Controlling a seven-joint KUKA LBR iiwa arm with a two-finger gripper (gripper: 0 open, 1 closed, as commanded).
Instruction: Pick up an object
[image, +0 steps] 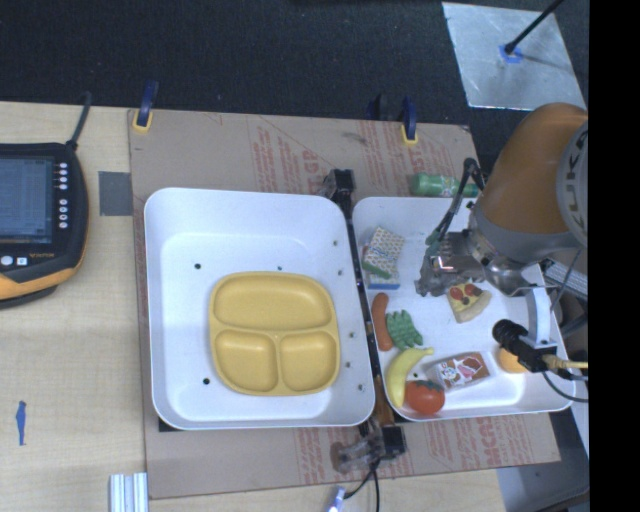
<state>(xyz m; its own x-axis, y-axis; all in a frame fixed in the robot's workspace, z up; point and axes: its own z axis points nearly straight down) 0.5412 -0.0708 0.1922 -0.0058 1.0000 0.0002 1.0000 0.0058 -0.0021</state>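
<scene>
Brown cardboard sheet (250, 150) over pale bench, clamped at far edge. On it, two shallow white bins side by side: left bin (180, 225) and right bin (525, 400).

Grey arm with orange band (530, 170) reaching in from right, over far part of right bin. Gripper (440, 275) low above bin floor, just left of pizza slice (467, 298); cannot tell whether jaws spread or pressed together. Nothing visibly between them.

Yellow three-compartment plate (272, 330) flat in middle of left bin.

Black-and-orange teach pendant (35, 220) on bench, well left of bins.

In right bin, larger to smaller: pale checkered packet (384, 252) near far-left corner; red-and-white snack packet (460, 370) toward near edge; banana (400, 372) just beside red tomato (424, 398); green leafy piece (403, 328); sausage (382, 320) along left wall; small orange-yellow piece (512, 358) near right wall.

Green item (433, 184) on cardboard beyond right bin.
</scene>
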